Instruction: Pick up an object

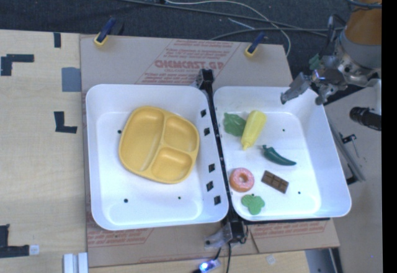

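Inspector: Mustard bottle [253, 128] lies in the right bin [310, 160], centre-right of frame, touching a green leaf [233, 123].
Clerk: Gripper [307, 90]?
Inspector: Upper right, above the bin's rim; fingers spread, holding nothing.
Clerk: Risk?
Inspector: Probably crowding. A descent may catch the leaf or green pepper [277, 155] nearby.

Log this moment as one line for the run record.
gripper: above right bin's upper right rim, nothing held | right bin: yellow bottle, green pepper, donut, chocolate bar | left bin: yellow tray
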You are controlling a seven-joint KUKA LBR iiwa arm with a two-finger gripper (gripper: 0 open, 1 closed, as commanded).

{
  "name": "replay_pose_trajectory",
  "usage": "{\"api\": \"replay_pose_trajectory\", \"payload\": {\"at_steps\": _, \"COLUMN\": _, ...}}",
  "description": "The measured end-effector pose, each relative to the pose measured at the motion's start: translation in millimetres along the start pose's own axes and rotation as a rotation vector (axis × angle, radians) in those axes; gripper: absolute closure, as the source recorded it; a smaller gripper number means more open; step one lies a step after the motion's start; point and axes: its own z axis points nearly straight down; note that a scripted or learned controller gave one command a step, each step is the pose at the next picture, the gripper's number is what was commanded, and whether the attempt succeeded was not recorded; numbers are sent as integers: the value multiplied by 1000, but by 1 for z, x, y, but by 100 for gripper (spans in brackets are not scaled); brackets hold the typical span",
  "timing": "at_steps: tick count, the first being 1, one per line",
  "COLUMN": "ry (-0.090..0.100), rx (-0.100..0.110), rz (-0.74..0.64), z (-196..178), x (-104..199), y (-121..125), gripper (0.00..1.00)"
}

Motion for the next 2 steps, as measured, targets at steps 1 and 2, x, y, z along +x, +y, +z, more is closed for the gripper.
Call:
{"api": "replay_pose_trajectory", "payload": {"at_steps": 1, "ry": -3, "rx": -13, "rz": -4, "z": -8, "x": 1, "y": 2, "gripper": 0}}
{"api": "replay_pose_trajectory", "payload": {"at_steps": 2, "ry": -3, "rx": -10, "rz": -3, "z": 44, "x": -8, "y": 8, "gripper": 0}}
